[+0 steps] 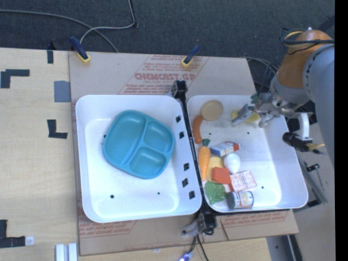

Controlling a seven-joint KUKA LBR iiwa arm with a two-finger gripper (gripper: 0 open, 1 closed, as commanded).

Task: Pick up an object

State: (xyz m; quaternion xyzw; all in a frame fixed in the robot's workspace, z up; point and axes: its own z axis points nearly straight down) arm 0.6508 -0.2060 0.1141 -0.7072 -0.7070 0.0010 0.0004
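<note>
The claw (251,115) hovers over the upper right of the frame, above the far end of the right bin (283,162). A small yellow piece (240,113) sits between its fingers, so it looks clamped on that.

The other candidates lie below and to the left of the claw, bunched along the right bin's left wall. Nearest is one tan round disc (211,110), just left of the claw.

Further down are one sausage (197,128), one carrot (204,162) with its long axis running up-down in the frame, one small carton (225,148), one egg (232,162), one can (240,199) and one green leafy item (215,191).

The left bin (92,145) holds one blue divided plate (138,144). Two bins stand on the surface.
</note>
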